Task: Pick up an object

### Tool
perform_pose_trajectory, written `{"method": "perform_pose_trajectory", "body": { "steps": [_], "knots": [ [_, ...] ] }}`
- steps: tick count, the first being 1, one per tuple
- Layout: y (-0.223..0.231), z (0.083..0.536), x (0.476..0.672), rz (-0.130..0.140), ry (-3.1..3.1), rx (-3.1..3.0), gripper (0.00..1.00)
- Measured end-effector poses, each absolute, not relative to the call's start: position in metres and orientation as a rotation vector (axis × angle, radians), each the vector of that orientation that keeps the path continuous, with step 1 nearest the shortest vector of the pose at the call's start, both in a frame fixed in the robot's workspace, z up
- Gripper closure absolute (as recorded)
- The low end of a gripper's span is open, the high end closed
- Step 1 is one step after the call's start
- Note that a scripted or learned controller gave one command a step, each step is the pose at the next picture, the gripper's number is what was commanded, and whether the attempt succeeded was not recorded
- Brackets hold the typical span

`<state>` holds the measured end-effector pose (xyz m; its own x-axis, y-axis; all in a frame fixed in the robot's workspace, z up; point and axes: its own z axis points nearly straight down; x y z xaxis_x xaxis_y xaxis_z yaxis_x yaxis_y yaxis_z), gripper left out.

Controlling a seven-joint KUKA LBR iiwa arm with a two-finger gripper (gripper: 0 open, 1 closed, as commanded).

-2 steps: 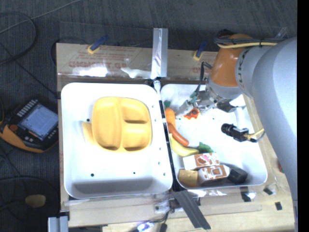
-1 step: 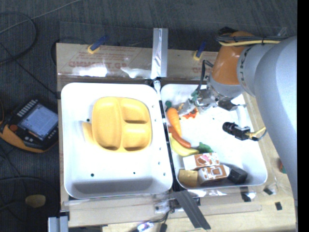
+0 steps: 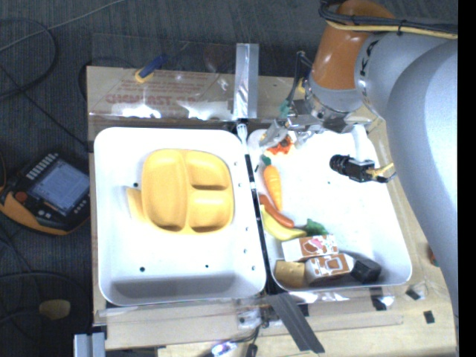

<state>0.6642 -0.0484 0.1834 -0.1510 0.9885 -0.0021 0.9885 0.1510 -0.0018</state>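
Nearest the lens, a brown carton lies against the near wall of the right bin, with a black block touching its side. Both are crowded into the corner, probably where loose things slide and stop. The tool hangs low over the far left corner of that bin. Whether it is wide or narrow I cannot tell, since the wrist hides it from above. Just beneath it sits a small orange piece, likely the thing being tried for, though nothing shows it gripped. Next out, a carrot lies along the dividing wall, then a banana with a green scrap beside it. Well apart, in the left bin, rests a yellow divided tray. It looks too broad for this tool, so the small loose things seem the better picks
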Motion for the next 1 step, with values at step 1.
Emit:
{"method": "perform_pose_trajectory", "body": {
  "steps": [1],
  "knots": [
    [-0.0826,0.2368,0.5872,-0.006,2.168,2.275,1.00]
  ]
}}
